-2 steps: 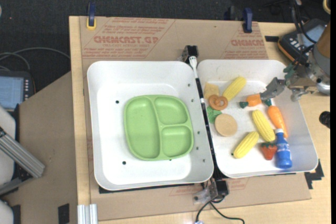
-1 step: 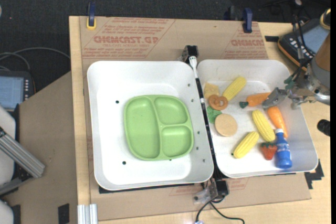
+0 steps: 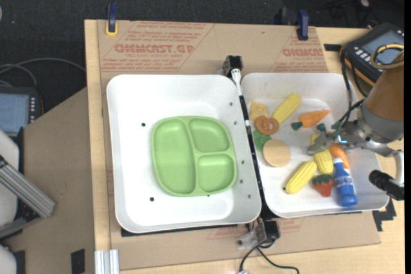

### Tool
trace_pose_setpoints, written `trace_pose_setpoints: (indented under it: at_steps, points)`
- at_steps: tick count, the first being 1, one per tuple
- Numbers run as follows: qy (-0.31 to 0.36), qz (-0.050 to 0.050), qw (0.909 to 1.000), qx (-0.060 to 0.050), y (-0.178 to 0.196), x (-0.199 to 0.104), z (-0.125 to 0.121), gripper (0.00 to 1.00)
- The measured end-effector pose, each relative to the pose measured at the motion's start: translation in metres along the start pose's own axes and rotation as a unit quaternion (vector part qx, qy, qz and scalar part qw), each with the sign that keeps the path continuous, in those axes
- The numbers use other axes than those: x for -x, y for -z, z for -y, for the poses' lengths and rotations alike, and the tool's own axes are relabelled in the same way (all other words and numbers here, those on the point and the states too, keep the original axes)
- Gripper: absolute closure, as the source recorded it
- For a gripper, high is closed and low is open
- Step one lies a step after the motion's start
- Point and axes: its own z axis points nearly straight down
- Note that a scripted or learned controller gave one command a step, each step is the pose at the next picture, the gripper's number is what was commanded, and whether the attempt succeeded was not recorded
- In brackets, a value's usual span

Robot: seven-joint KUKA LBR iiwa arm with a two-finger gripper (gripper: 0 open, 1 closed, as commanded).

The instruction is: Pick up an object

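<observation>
- Over the right bin (image 3: pixel 282 81), near its right side, my pincer (image 3: pixel 323 141) hangs low among the toys; whether it is spread or pressed together I cannot tell, and I see nothing clearly held in it.
- Just below the pincer lies a short yellow corn (image 3: pixel 323 161), and beside that an orange-capped blue bottle (image 3: pixel 343 184) stretches toward the bin's near right corner.
- A red piece (image 3: pixel 323 186) sits between the bottle and a longer corn (image 3: pixel 300 176), which lies tilted at the bin's near middle.
- Up from the pincer, a carrot (image 3: pixel 313 117) lies near the bin's middle, with a small dark green bit at its left end.
- A third corn (image 3: pixel 286 108) lies tilted to the carrot's left, touching a brown ring-shaped toy (image 3: pixel 266 124).
- Under the ring a green piece (image 3: pixel 261 140) shows, and just below it sits a round tan disc (image 3: pixel 277 153).
- My arm (image 3: pixel 385 106) comes in from the right, its orange band above the wrist.
- To the left, the left bin (image 3: pixel 128 99) holds a green divided plate (image 3: pixel 192 155) with three compartments, lying flat near its middle.
- Both bins rest on the bench (image 3: pixel 160 42), a brown board with red print, clamped at its far edge by two blue clamps (image 3: pixel 112 17).
</observation>
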Motion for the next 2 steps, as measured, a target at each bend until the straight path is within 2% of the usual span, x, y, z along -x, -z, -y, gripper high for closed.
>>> trace_pose_setpoints:
  at_steps: [1, 2]
  points:
    - [-0.001, 0.003, 1.0000, 0.004, 0.015, 0.001, -0.002, 1.00]
    - [0.003, 0.002, 1.0000, 0.003, 0.005, -0.059, -0.021, 1.00]
